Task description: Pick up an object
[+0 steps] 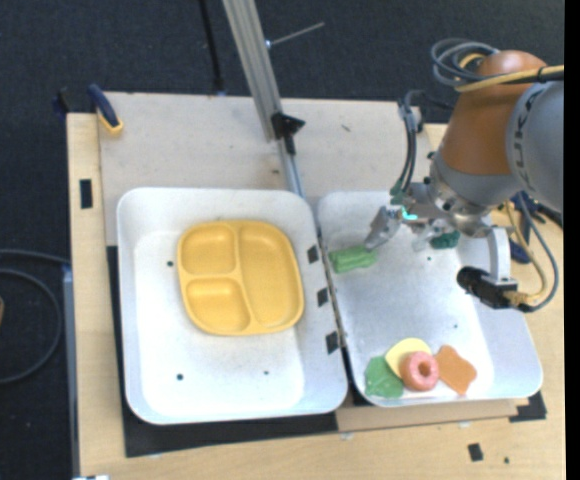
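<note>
Just right of the yellow three-compartment plastic plate (241, 275), in the neighbouring white bin (490, 338), the grey arm's gripper (382, 230) hangs beside a small green block (353, 260), apparently lined up for a grab, its grasp impossible to judge.

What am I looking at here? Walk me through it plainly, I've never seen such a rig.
One camera looks down at a slant on a bench with two shallow white bins. The grey-and-orange machine at the right is a robot arm; its hand hangs over the right bin, just above a small green piece by the bin's left wall. Whether it grips that piece cannot be told. The left bin holds a yellow divided plate. In the right bin's near corner lie small toys: green, yellow, orange and a pink ring.
</note>
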Controlling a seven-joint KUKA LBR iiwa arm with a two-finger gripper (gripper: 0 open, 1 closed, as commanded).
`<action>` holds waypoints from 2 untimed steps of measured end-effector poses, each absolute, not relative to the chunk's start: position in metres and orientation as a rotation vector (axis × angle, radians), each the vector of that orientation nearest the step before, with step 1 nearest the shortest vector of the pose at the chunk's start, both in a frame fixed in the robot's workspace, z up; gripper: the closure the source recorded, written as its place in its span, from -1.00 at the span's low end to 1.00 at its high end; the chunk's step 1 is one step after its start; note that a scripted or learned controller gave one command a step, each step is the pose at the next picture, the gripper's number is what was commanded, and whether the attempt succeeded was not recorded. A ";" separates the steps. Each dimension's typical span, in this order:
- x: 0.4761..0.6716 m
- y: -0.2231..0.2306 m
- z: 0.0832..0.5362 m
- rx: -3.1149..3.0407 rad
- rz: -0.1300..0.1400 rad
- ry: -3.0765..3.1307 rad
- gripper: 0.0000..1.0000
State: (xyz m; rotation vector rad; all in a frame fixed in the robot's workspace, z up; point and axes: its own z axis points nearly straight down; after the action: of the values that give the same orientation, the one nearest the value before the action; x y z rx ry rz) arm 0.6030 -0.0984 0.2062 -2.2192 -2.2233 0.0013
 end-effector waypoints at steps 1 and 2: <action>0.603 -0.098 0.207 -2.220 0.000 -2.224 -1.00; 0.597 -0.097 0.146 -2.220 0.005 -2.220 -1.00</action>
State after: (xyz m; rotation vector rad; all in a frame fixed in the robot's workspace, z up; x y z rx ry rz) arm 0.5966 -0.0966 0.1463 -2.2197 -2.2205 0.0047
